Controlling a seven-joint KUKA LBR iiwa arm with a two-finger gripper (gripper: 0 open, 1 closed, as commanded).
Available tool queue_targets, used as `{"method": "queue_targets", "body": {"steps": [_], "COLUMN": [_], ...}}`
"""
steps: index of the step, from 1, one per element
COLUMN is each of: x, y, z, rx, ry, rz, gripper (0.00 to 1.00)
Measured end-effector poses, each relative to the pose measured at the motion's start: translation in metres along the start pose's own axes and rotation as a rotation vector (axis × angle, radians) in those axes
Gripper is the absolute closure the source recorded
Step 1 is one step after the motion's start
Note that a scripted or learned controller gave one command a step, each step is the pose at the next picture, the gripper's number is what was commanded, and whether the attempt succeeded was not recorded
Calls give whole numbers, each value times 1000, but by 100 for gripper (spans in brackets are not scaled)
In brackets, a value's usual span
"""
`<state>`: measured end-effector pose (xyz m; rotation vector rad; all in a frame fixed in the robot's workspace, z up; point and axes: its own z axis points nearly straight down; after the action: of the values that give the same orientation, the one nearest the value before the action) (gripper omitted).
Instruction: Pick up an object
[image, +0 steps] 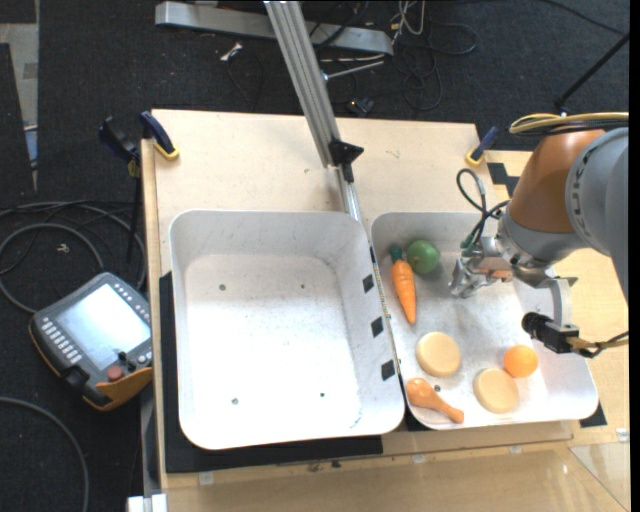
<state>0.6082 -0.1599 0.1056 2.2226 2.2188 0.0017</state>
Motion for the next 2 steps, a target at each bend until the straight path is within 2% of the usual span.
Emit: {"method": "queue_targets", "body": {"steps": [1,2], "x": [-1,-1], "y": [-5,-3], "z": [-61,-106], "rx": [-5,-5], "ry": [-2,-2], "rz": [-1,-4], "gripper": [100,100]}}
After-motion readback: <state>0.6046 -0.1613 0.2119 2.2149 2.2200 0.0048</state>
